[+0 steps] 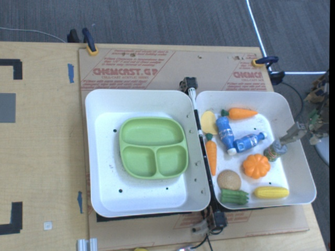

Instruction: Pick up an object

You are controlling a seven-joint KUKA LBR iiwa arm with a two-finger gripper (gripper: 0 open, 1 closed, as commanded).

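Observation:
The right white bin (293,120) holds several toy items. An orange carrot (241,113) lies at the back, with a yellow piece (209,122) to its left. Two blue bottles (225,134) (249,141) lie in the middle. A second carrot (211,157) rests along the left wall. An orange pumpkin (256,166), a tan round piece (229,180), a green vegetable (234,196) and a yellow corn (270,193) sit toward the front. My gripper (275,151) reaches in from the right, low inside the bin, just right of the pumpkin and the nearer bottle.
The left white bin (99,140) carries a green three-compartment plate (153,147). Both bins rest on a cardboard sheet (131,67) clamped at the back corners. A black bracket (188,83) sits between the bins at the back. Cables hang at the right edge.

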